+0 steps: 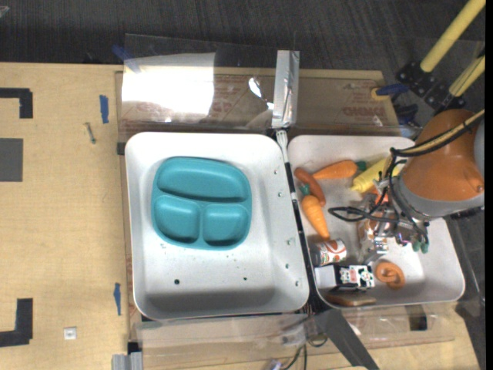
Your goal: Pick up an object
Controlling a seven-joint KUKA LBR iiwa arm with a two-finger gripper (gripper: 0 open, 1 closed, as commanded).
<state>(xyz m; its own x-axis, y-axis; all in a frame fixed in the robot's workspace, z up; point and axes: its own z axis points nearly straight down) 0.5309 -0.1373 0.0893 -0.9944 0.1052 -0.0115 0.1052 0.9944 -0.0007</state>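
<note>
Right bin [443,284], lower right of frame: claw [383,233] hangs amid wiring, its state impossible to tell. Nearest candidate, a carrot [315,214], lies just left of it, long axis running upper-left to lower-right.

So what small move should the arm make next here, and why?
Probably a short straight descent, then close. The claw hangs over the right bin, above a bare patch ringed by toys: carrots to its left, an orange ring-shaped piece below it. Nothing visibly sits in its grip, so a nudge toward that ring before descending seems wise.
</note>
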